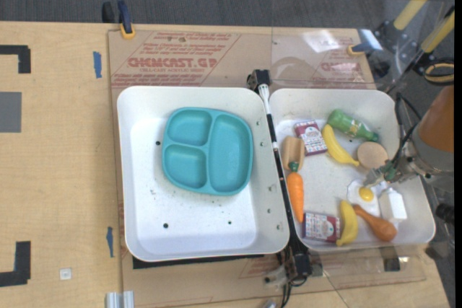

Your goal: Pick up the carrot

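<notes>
Two white bins sit side by side on a brown bench. Our left bin (137,155) has a blue plate (208,151) with three parts in it. Our right bin (411,126) is full of toy food.

We want the carrot (295,195). It lies near the left wall of the right bin, pointing down, with its green top up.

Our gripper (393,173) hangs over the far right side of that bin, well apart from the carrot. We cannot tell if it is open or shut, because it is small and dark.

What could go wrong? The carrot touches a tan block (291,152) at its top and lies near a red packet (320,226), so we might bump or grab those. The bin wall is close too, and we might hit it.

Our arm is cut off at the picture's edge.
</notes>
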You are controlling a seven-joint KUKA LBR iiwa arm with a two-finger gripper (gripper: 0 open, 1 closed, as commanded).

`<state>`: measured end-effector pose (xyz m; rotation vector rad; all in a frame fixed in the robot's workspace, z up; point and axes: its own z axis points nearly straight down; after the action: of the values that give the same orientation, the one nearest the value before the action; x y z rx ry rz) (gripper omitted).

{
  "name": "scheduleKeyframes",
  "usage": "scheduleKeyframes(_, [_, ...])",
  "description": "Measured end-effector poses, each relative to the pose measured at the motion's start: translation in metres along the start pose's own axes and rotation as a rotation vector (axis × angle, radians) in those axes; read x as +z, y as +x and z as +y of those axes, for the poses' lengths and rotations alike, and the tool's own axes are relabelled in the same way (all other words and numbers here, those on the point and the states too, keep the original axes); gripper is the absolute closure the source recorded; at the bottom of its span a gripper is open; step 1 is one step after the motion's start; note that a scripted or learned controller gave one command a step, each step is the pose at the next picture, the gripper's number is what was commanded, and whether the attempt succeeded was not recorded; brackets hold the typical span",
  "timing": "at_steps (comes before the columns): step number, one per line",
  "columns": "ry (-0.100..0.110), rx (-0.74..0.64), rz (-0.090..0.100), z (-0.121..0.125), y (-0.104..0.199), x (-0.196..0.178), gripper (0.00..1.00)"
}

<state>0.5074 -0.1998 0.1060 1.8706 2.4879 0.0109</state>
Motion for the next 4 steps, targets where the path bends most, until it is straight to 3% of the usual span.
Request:
scheduleKeyframes(1, [0.004, 0.000, 0.003, -0.001, 0.001, 0.002, 0.00])
scheduleKeyframes(2, [-0.002, 0.003, -0.002, 0.001, 0.000, -0.008, 1.00])
scheduleKeyframes(3, [-0.001, 0.002, -0.002, 0.001, 0.000, -0.008, 0.00])
scheduleKeyframes(4, [0.004, -0.137, -0.001, -0.012, 0.040, 0.013, 0.00])
